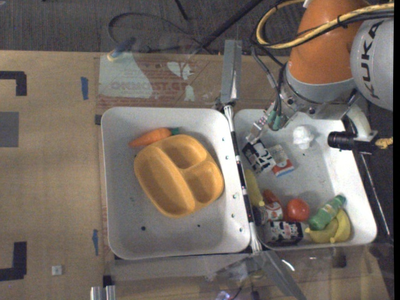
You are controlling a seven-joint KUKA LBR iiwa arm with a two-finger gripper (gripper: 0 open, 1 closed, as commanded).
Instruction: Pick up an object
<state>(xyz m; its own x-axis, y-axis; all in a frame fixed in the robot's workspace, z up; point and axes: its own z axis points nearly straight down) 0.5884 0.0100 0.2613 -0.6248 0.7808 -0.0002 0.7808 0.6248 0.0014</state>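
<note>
My gripper (267, 122) hangs over the back left corner of the right bin (350, 186), under the grey wrist and orange band. Just below it lies a black-and-white carton (257, 155) with a red-and-white packet (283, 164) at its right side. A white crumpled item (302, 136) sits to the gripper's right. Along the bin's front are a red tomato (298, 209), a green bottle (326, 214), a yellow banana (337, 229) and a small dark carton (284, 232). A long yellow piece (252, 187) lies against the left wall.
The left bin (119, 186) holds a yellow divided plate (178, 174) and an orange carrot (151, 137) behind it. A metal divider (230, 80) runs between the bins. A black fixture (350, 141) juts over the right bin's far right side.
</note>
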